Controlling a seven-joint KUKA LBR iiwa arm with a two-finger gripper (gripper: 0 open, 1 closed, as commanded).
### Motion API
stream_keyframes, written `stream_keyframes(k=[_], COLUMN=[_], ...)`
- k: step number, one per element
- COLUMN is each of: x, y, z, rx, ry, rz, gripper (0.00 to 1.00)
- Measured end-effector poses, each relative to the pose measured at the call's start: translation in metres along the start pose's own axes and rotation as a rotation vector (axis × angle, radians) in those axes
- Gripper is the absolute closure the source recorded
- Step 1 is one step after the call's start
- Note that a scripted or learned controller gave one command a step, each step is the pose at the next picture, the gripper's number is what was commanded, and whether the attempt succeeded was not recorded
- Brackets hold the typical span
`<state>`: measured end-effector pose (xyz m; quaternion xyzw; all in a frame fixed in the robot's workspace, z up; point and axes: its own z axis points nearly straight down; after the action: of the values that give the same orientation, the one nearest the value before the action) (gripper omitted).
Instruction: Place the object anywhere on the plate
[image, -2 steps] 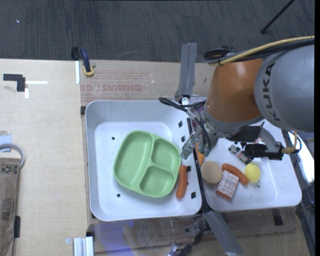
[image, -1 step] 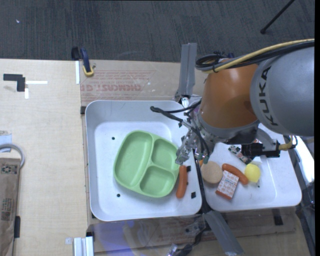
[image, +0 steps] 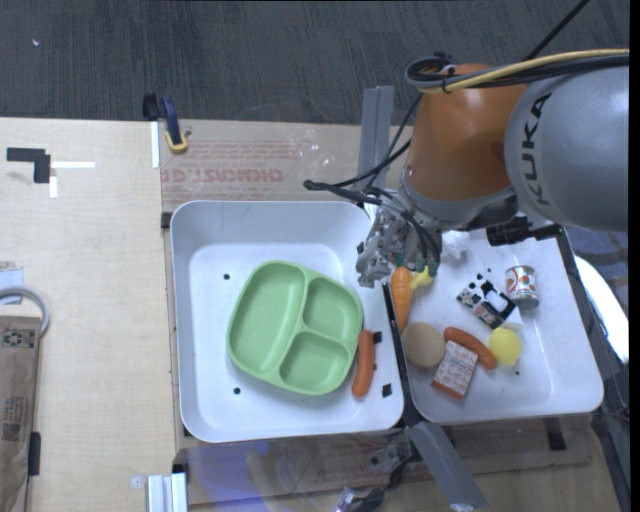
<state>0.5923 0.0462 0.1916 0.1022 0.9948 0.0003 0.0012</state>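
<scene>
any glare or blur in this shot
Camera view: glare on the clear sheet above the left bin and a blown-out patch at the right bin edge; the tool looks slightly blurred; the plate is evenly lit and sharp.

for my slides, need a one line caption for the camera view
KUKA arm's gripper over a carrot at the bins' divide, beside the green plate.

"KUKA" stands on the grey arm; the bench's red lettering seems illegible.
</scene>
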Motion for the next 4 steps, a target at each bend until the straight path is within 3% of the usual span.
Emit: stream_keyframes(k=[1,2,3,4], x=[-0.015,0.046,0.000,0.081], y=[-0.072,-0.032,0.026,0.145], z=[0.000,0.000,-0.009,-0.018], rx=[0.000,-0.001,-0.002,-0.002], ry=[0.000,0.001,-0.001,0.001], rz=[-0.097,-0.516,-0.716,-0.793], gripper=[1.00,1.00,1.00,1.00])
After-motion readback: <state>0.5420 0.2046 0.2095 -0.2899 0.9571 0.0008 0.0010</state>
